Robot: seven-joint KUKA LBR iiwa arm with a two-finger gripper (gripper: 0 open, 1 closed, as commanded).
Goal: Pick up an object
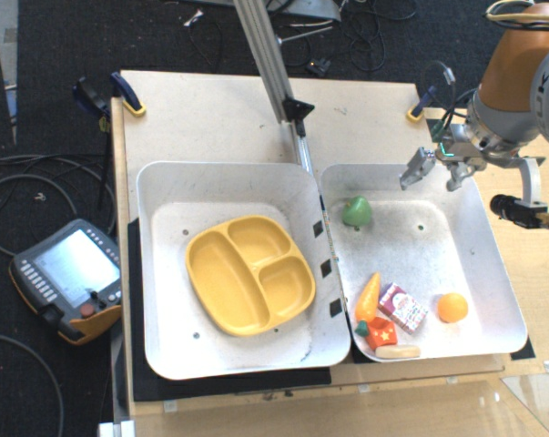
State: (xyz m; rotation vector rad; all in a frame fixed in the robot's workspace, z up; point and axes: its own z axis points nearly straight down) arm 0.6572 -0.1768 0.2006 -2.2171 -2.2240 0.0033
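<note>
My gripper [435, 173] hangs over the back edge of the right bin [493, 244], open, with nothing between its fingers. Below and left of it a green pear-like toy [357, 211] lies near the bin's back left corner. At the bin's front lie an orange carrot [369, 296], a red-and-white box [402, 309], a red toy with a green top [381, 333], a pale stick [397, 352] and an orange ball [452, 308].
The left bin [165, 271] holds a yellow divided plate [249, 273]. A slanted metal pole [267, 48] rises from between the bins. Clamps sit at the bench's back corners [128, 98]. A teach pendant [69, 280] lies on the floor at left.
</note>
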